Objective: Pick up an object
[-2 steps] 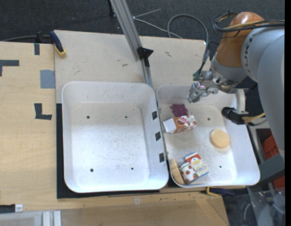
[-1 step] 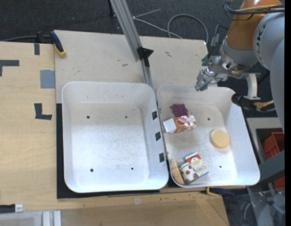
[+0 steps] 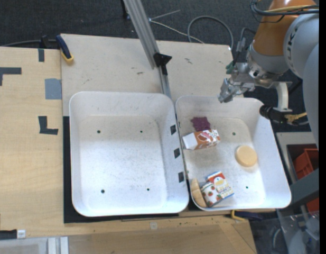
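Counting bins: two white ones side by side, left bin [image 3: 120, 152] and right bin [image 3: 268, 163], their inner rims touching.
Left bin contents: only dark specks on its floor.
Right bin contents: five things in all.
Purple item [image 3: 201, 124]: one, near the far wall, just above the carton.
Carton [image 3: 203, 139]: one, white and orange-brown, lying on its side mid-bin, touching or nearly touching the purple item.
Disc [image 3: 247, 156]: one, round and tan, to the right, apart from the rest.
Box [image 3: 218, 187]: one, red and white, tilted, near the front wall.
Brown piece [image 3: 197, 192]: one, at the front left corner, just beside the box.
Arm [image 3: 281, 30]: one, grey with an orange band, coming in from the right.
Gripper [image 3: 227, 95]: one, above the right bin's far rim, well apart from every item.
Jaws: too small and blurred to tell; nothing visible between them.
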### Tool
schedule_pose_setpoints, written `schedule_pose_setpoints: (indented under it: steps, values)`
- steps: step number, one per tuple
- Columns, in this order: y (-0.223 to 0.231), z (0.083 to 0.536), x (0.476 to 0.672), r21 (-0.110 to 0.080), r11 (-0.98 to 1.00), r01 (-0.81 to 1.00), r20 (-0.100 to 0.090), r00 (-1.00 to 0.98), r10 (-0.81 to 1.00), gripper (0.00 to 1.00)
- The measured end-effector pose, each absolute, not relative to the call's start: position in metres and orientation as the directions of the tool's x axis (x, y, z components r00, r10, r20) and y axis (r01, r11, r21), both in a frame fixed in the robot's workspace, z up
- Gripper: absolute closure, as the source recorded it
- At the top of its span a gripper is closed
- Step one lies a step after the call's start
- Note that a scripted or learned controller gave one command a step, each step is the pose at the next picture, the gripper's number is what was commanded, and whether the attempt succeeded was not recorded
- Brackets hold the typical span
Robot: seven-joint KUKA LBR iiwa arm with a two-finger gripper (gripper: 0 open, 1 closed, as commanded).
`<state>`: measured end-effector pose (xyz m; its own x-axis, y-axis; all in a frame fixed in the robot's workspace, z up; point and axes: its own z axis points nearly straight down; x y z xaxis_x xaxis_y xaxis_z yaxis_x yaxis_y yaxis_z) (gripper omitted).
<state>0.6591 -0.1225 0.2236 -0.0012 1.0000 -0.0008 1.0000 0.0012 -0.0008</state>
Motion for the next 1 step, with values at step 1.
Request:
schedule_pose_setpoints:
  steps: [1]
  values:
    - [-0.0672,0.2144,0.6415,-0.003,0.005,1.0,0.001,-0.005,1.0,1.0]
